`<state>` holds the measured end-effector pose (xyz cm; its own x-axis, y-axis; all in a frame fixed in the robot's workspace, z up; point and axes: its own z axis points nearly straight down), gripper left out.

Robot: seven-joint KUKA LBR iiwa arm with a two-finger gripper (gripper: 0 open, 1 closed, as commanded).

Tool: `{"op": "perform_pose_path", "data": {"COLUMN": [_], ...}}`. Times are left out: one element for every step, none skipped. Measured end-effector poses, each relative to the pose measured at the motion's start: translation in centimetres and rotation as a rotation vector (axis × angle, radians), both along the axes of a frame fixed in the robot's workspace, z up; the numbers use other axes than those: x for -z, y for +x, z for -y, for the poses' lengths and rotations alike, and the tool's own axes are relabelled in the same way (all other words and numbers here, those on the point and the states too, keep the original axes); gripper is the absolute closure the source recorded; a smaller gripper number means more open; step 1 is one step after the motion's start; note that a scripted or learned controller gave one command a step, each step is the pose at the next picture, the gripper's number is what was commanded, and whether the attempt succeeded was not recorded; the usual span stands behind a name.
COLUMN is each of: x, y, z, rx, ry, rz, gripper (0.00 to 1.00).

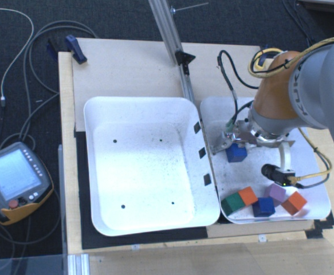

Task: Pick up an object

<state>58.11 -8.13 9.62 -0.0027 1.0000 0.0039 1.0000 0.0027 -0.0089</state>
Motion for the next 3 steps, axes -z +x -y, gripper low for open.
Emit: {"op": "perform_pose_path", "data": {"x": [-1.5,-10.8,-10.3], "y": [0.3,-3.6,-5.2], "z": [0.2,-5.3,-14.7], "rx": [0.002,-0.003,-0.007], "ry": [-0.002,-0.001,0.001], "rz": [0.010,0.016,0.005], "gripper": [1.00,1.00,1.00]}}
